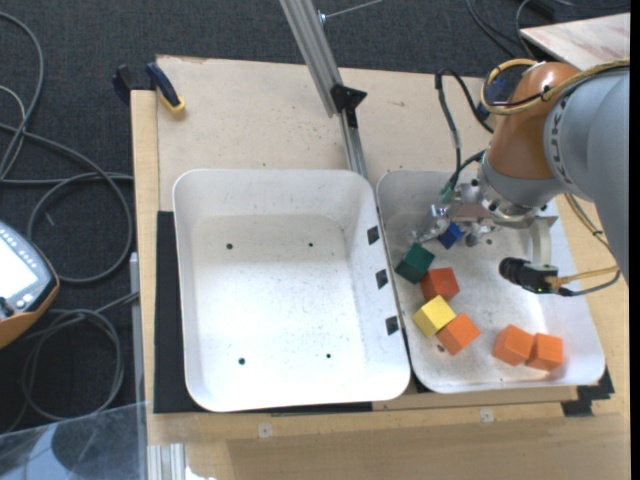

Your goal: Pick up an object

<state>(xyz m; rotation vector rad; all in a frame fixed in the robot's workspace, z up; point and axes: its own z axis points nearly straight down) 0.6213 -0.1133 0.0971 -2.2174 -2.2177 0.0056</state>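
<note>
Pincer (452, 230) over right bin (590, 353), blue block (450, 235) partly hidden (grip state unclear).

Left bin (200, 268) open — blocks (440, 313) crowd right bin (590, 353).

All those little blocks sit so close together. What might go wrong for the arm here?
The pincer sits low by a small blue block, right beside the green block; it may bump that instead. The orange blocks and yellow block touch, so lifting one could drag another.
</note>
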